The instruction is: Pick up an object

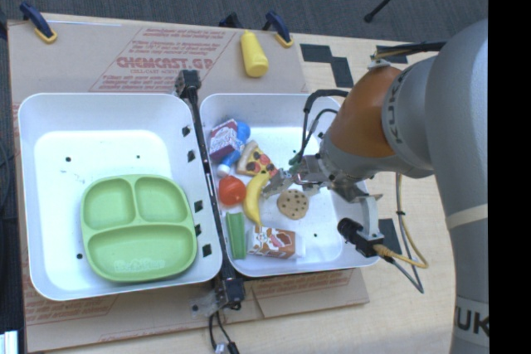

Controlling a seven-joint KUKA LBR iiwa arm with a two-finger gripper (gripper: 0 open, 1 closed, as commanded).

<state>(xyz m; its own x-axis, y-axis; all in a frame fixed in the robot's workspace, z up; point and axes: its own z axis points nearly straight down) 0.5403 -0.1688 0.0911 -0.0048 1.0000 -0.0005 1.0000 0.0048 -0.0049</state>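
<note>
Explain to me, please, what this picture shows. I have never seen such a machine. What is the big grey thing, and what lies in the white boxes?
The big grey thing is a robot arm with an orange band, reaching in from the right. One camera looks down at a slant from above the bench. Its gripper is low in the right bin, among toy food: a banana, a cookie, a red tomato and small packets. The left bin holds a green divided plate. A yellow object lies outside on the cardboard. Whether the gripper holds something, I cannot tell.
</note>
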